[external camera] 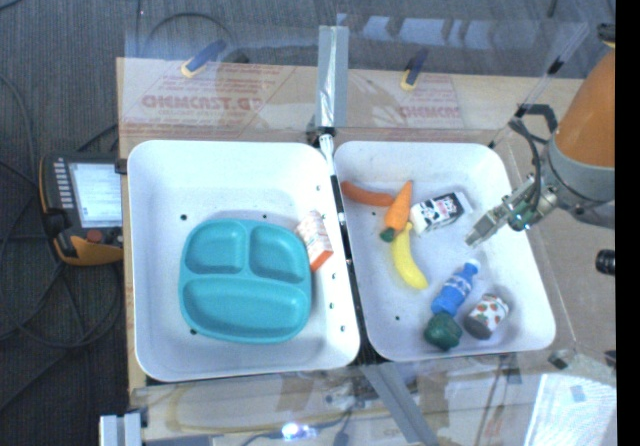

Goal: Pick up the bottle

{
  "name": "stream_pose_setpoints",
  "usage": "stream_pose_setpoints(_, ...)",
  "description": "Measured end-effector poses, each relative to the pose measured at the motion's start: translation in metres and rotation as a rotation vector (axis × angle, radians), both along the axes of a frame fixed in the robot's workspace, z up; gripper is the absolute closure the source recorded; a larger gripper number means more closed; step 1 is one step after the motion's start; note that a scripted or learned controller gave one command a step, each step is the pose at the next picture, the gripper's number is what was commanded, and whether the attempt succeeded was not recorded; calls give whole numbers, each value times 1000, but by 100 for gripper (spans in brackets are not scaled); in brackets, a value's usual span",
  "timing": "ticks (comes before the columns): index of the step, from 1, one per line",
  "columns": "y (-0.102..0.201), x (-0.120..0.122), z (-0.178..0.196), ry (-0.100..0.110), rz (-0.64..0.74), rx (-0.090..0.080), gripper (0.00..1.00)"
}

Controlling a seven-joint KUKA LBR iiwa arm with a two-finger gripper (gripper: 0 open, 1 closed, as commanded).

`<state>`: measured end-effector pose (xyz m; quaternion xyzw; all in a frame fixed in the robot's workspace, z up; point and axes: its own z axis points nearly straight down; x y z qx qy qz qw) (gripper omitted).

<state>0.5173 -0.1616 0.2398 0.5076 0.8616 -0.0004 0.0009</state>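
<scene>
A blue bottle (456, 289) with a white label lies tilted in the right bin (520, 334), near its front right. My gripper (484, 226) hangs over the right side of that bin, up and to the right of the blue bottle, and apart from it. Nothing shows in its grasp. A small white bottle with an orange label (315, 238) leans against the right wall of the left bin (150, 234).
The right bin also holds a carrot (398, 208), an orange strip (364, 194), a banana (406, 262), a black-and-white pack (438, 211), a dark green object (443, 333) and a grey-and-red object (487, 315). A teal divided tray (243, 279) lies in the left bin.
</scene>
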Motion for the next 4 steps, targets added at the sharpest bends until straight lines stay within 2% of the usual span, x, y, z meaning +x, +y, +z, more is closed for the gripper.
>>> stream_pose_setpoints(1, 0, 0, 0, 0, -1, 0, 0)
stream_pose_setpoints(2, 35, -5, -9, 2, -52, 3, 0)
stream_pose_setpoints(3, 14, 29, -23, 2, -14, -3, 0)
stream_pose_setpoints(4, -9, 49, -53, 1, 151, -2, 0)
